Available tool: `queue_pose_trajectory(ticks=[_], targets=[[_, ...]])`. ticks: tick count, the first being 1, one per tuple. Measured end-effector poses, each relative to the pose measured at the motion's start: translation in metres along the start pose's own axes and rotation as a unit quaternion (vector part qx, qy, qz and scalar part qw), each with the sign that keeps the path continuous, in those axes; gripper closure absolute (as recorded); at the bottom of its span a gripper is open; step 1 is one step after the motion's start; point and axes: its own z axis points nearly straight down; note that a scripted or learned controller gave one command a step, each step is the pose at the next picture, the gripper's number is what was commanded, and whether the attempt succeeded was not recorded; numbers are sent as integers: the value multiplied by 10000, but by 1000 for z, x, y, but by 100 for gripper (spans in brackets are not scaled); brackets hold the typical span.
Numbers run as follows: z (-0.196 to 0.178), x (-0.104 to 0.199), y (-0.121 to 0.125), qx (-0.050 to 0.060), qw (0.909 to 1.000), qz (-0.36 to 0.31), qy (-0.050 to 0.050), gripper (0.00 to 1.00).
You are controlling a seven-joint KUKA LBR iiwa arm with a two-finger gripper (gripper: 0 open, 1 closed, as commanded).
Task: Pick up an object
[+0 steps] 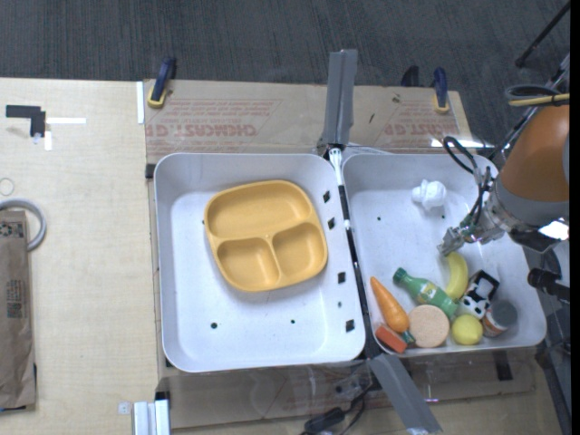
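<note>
Floor (227, 16): dark grey carpet, twelve o'clock. Bench (82, 243): pale wood, nine o'clock. Cardboard sheet (245, 116): printed red, clamped by two blue clamps (163, 80), beneath bins.

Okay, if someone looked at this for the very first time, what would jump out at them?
The big yellow divided plate lying alone in the left bin. Then the bright heap in the right bin's near corner: carrot, green bottle, banana, lemon, with the gripper just above the banana.

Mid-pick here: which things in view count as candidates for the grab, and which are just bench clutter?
In play, right bin:
gripper
banana
green bottle
carrot
lemon
white crumpled item

Lying about:
yellow divided plate in the left bin
blue clamps
brown paper bag
</note>
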Motion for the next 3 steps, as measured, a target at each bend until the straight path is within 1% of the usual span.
queue_pose_trajectory(ticks=[1, 2, 3], targets=[[1, 46, -4, 9, 9986, 530, 4, 0], [-92, 90, -49, 2, 9987, -516, -7, 0], [1, 91, -40, 3, 9950, -1003, -2, 0]])
